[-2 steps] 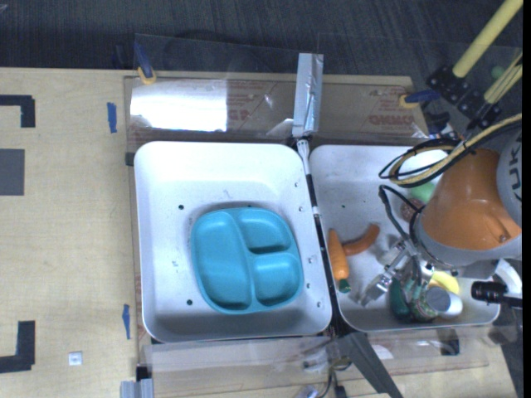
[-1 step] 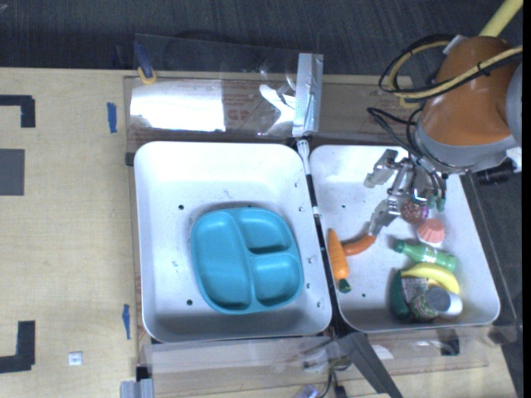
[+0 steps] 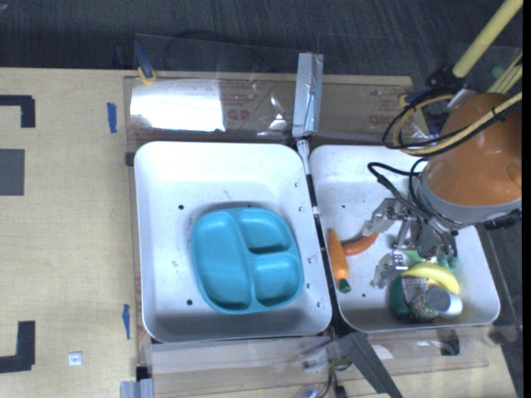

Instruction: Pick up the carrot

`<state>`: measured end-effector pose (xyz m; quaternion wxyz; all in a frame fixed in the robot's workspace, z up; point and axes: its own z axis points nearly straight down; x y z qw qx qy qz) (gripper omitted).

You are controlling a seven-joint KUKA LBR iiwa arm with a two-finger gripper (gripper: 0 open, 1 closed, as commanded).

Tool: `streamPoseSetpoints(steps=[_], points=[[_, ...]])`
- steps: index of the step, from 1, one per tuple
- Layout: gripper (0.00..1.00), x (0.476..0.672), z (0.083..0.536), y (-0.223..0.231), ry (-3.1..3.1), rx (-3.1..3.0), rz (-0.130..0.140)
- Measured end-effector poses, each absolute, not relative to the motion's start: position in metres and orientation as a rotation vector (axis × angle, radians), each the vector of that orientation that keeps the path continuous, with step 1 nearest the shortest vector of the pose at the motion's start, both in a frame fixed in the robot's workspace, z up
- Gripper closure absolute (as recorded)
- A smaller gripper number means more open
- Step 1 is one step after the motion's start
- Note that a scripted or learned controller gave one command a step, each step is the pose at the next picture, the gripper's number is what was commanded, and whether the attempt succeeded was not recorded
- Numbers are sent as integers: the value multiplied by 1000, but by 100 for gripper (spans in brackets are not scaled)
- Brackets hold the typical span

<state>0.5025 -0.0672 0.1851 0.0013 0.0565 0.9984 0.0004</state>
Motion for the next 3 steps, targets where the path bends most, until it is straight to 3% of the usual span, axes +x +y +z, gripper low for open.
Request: streamPoseSetpoints(steps=[1, 2, 3], points=[[0, 485, 129, -96, 3142, 34, 1], [100, 488, 141, -95, 3133, 37, 2], [100, 514, 227, -28, 3132, -89, 2]])
